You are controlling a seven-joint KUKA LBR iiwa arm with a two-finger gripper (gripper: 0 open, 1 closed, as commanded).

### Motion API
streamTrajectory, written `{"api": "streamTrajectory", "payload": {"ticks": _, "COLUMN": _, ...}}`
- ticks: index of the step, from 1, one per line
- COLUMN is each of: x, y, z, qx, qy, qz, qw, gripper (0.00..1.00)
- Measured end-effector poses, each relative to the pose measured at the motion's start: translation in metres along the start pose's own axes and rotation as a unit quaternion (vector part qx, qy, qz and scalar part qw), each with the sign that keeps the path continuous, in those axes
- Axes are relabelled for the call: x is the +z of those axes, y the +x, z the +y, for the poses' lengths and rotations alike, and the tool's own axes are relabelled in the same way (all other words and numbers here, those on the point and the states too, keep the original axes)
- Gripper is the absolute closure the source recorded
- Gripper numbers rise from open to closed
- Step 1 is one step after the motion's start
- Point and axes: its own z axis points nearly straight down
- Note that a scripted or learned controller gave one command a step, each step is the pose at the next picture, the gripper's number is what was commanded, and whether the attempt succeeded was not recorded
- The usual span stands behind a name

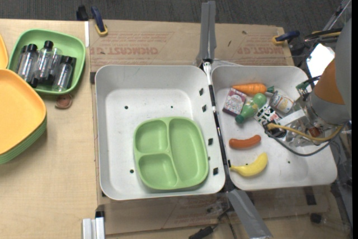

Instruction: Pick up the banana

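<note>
orange plates [19,115] cropped left, arm [335,92] cropped right

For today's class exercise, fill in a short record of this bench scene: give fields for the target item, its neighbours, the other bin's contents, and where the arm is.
target: banana, lying flat near the front of the right bin
nearest neighbour: red sausage, just behind it, apart
other items in same bin: carrot, small packets and toys clustered toward the back
left bin contents: green divided tray
arm position: arm over the right bin's right edge, well away from the banana
task status: banana not yet picked up
</note>
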Motion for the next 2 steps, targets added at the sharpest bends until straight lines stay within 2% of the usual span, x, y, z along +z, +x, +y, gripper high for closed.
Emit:
{"api": "streamTrajectory", "payload": {"ticks": 1, "x": 0.011, "y": -0.034, "z": 0.036, "qx": 0.025, "qy": 0.002, "qz": 0.002, "qw": 0.9997, "gripper": 1.0}}
{"api": "streamTrajectory", "payload": {"ticks": 2, "x": 0.012, "y": -0.017, "z": -0.008, "qx": 0.032, "qy": 0.001, "qz": 0.0, "qw": 0.9995, "gripper": 1.0}}
